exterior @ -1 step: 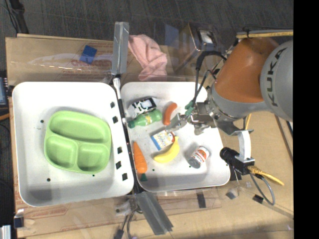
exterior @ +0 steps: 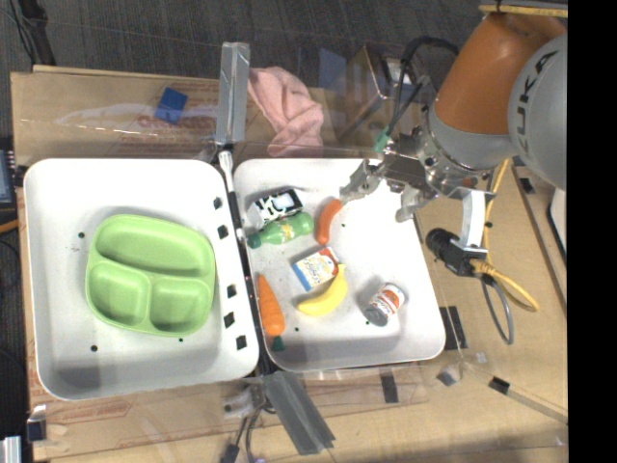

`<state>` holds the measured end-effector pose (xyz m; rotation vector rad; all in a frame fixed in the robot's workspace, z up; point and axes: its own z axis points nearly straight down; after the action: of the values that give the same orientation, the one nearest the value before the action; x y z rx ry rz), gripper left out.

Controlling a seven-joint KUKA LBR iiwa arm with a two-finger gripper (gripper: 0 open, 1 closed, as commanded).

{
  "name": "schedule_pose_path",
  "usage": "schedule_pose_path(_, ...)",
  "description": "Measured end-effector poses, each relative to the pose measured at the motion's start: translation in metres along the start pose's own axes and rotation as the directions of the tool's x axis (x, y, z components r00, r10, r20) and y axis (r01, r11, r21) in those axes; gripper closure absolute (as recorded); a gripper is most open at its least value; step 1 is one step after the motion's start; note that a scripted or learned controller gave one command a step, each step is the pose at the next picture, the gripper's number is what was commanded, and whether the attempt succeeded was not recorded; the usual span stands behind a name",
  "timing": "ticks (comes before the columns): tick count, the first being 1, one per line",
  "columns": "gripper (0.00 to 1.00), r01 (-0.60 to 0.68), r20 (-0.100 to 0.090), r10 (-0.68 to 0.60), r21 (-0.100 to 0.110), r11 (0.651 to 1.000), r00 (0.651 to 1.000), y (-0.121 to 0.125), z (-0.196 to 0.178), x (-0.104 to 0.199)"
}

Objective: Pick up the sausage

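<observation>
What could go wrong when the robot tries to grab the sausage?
1. The sausage lies right next to the green bottle, so the gripper might bump or grab the bottle instead.
2. The sausage is small, round and tilted, so it could roll or slip away when pinched.
3. It sits near the right bin's back wall, leaving little room.

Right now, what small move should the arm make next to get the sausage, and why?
Probably shift left and lower: the gripper hangs open just right of the sausage, which lies untouched in the right bin beside the green bottle.
</observation>
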<state>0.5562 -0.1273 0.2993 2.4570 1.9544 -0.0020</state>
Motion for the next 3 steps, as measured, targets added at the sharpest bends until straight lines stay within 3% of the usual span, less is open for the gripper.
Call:
schedule_pose_path(1, 0.0, 0.216, -0.001, -0.216, 0.001, 0.976, 0.976, 0.033, 0.022, 0.038)
schedule_pose_path(2, 0.0, 0.309, -0.003, -0.309, 0.006, 0.951, 0.951, 0.079, 0.119, 0.01)
schedule_pose_path(3, 0.0, -0.092, -0.007, 0.092, -0.01, 0.996, 0.996, 0.106, 0.181, 0.011)
